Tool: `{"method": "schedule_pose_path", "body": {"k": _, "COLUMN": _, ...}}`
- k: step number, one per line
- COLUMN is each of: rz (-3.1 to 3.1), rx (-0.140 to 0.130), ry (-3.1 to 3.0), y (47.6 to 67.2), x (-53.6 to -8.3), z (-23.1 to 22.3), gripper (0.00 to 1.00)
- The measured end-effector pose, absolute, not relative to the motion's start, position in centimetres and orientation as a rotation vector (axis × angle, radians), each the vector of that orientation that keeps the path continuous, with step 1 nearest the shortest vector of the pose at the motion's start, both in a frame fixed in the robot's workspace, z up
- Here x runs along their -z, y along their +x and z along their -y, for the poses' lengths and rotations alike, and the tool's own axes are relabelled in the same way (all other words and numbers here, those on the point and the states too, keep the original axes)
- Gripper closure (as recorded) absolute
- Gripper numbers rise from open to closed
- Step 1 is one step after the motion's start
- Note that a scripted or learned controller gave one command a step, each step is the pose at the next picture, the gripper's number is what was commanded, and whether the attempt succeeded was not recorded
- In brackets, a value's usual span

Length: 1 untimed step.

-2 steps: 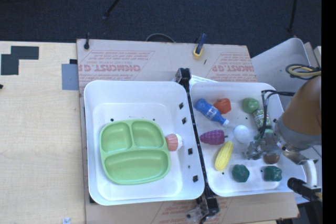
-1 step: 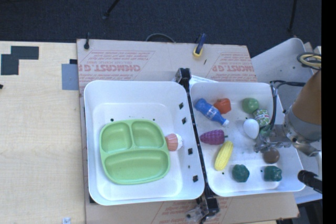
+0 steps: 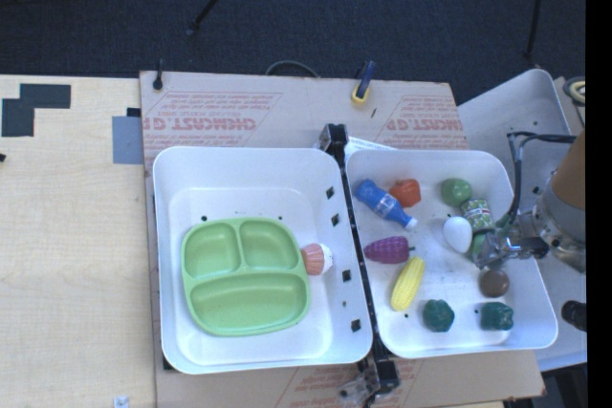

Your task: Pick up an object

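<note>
- Approach is the step in hand, by my reading: my jaws (image 3: 492, 248) hang low at the right side of the right bin (image 3: 521, 339), among the toys, with nothing visibly between them.
- Whether the jaws stand apart or together, I cannot tell; the metal there is a blur.
- Nearest candidates: a white egg (image 3: 457, 232) just to one side, a brown ball (image 3: 493, 283) just below, and a green bottle (image 3: 475, 210) touching or nearly so.
- Next move calls for choosing one, centring over it, and closing without nudging its neighbours.
- Writing: red print on the cardboard (image 3: 249, 115) under the bins, upside down, too faint to read surely.
</note>
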<state>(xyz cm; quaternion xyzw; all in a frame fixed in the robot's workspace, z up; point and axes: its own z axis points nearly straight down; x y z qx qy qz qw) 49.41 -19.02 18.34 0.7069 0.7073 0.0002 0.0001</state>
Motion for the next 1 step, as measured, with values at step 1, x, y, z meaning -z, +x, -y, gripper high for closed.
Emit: {"method": "schedule_pose_path", "body": {"k": 1, "rz": -2.221, "rx": -0.002, "ry": 2.219, "y": 49.48, "x": -23.00, "z": 19.09, "gripper": 1.00}}
